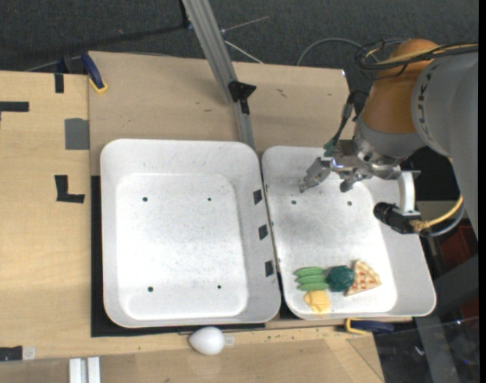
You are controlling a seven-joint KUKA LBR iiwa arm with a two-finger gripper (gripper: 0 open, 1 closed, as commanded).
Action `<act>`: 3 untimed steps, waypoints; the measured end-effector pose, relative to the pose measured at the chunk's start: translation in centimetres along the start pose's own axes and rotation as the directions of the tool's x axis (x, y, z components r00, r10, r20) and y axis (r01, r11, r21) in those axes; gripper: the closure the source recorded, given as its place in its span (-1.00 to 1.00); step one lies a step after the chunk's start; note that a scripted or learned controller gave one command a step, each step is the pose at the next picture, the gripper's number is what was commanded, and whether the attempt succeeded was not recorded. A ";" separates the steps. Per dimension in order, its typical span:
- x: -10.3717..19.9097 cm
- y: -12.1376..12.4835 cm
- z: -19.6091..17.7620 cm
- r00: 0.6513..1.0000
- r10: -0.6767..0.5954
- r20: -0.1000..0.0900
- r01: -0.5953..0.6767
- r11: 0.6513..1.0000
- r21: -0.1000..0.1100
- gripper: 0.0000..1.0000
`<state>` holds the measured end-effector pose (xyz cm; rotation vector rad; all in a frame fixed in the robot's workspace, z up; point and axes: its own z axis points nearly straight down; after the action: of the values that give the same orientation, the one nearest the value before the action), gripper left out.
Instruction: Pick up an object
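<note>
The end effector point(329, 176), its two fingers apart and holding nothing, hovers near the right bin's point(410, 294) far edge. A cluster of toy food point(337, 281) lies well apart, against that bin's near edge.

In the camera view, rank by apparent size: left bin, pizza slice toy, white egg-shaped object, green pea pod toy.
1. left bin
2. pizza slice toy, white egg-shaped object and green pea pod toy: look alike in size, so unranked.
</note>
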<state>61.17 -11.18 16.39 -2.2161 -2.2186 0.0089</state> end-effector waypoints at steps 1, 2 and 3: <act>-0.2 -0.6 6.4 1.000 0.000 0.000 0.000 1.000 0.000 -1.00; -0.1 -0.5 5.0 1.000 -0.002 0.000 0.002 1.000 -0.005 1.00; -0.2 -0.4 -1.4 1.000 0.000 0.001 0.000 1.000 -0.013 1.00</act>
<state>60.77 -11.36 17.80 -2.2227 -2.2256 -0.0044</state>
